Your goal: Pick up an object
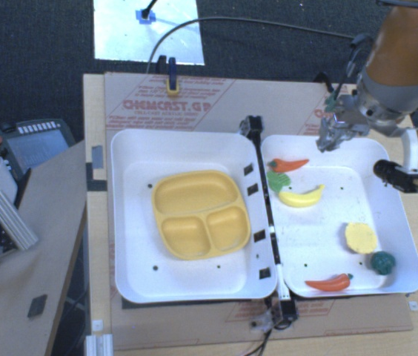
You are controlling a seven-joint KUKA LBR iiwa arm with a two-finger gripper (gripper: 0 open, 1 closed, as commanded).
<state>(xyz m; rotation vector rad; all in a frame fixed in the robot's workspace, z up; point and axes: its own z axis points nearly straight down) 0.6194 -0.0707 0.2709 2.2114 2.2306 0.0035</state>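
The hand [333,138] is hovering over the right bin's [398,221] far rim, its grip unreadable; it is needing to descend squarely onto the carrot [290,165].

Bright even overhead light, white bins [194,143] slightly washed out, soft faint shadows, mild overall blur

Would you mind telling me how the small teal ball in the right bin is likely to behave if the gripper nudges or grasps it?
The teal ball looks round, so it will probably roll when nudged. It sits near the right bin wall, beside the yellow disc, which may stop it. Its curved sides might squirt out from between closing fingers unless it is grasped centrally. It seems small, so likely light.
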